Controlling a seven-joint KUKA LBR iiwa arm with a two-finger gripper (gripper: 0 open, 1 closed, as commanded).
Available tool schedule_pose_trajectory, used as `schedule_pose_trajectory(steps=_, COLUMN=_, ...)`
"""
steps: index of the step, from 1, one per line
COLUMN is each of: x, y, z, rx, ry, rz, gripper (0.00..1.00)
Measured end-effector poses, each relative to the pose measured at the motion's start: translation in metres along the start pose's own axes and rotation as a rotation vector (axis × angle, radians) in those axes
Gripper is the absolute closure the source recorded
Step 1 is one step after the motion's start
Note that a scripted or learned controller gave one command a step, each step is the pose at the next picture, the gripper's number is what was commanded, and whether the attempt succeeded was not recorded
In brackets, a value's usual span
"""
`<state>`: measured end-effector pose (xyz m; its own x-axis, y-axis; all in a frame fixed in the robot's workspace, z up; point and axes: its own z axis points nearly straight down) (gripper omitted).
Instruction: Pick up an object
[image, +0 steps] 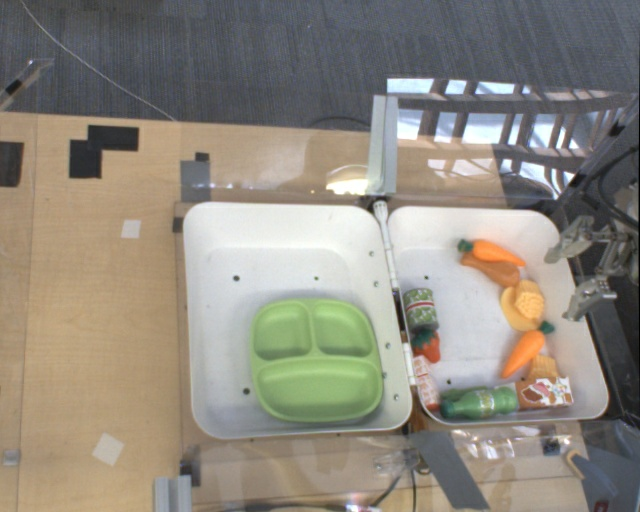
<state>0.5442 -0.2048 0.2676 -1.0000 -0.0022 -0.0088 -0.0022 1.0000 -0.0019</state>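
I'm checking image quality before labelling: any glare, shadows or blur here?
Camera view: a bright glare patch sits on the bench just behind the left bin; lighting is even, with only soft shadows around the green plate; the gripper at the right edge looks slightly blurred.

A robotics lab or test cell. A plywood desk (90, 330) carries two white bins (290, 240) fixed side by side with metal brackets (383, 150) and clear shields. Black marker shapes (100, 148) sit at the desk's far left corner, over grey carpet (250, 60). Toy food (490, 255) and a green tray (316, 358) lie in the bins as test props.
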Motion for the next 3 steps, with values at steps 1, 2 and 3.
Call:
schedule_pose_trajectory(steps=1, x=-0.04, y=0.002, z=0.15, rx=-0.007, ry=0.01, rz=-0.244, gripper=0.0)
schedule_pose_trajectory(steps=2, x=-0.039, y=0.001, z=0.178, rx=0.001, ry=-0.005, rz=-0.229, gripper=0.0)
schedule_pose_trajectory(steps=3, x=-0.044, y=0.002, z=0.163, rx=0.005, ry=-0.02, rz=-0.238, gripper=1.0)
